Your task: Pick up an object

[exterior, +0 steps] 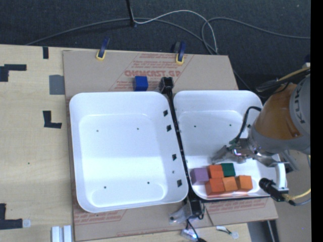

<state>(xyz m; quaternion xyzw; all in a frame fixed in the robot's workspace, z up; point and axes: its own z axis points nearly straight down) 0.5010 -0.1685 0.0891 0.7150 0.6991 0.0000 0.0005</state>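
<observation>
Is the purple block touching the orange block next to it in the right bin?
Touching. The camera view shows the purple block flush against the left side of the nearest orange block, no white bin floor between them.

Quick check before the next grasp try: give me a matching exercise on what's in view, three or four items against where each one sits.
Things:
1. purple block
2. green block
3. blue block
4. gripper

Places:
A. on the cardboard behind the bins
B. left end of the block cluster
C. over the right bin, just above the blocks
D. between orange blocks, at the cluster's far side

Pairs: 1-B, 2-D, 3-A, 4-C
</observation>
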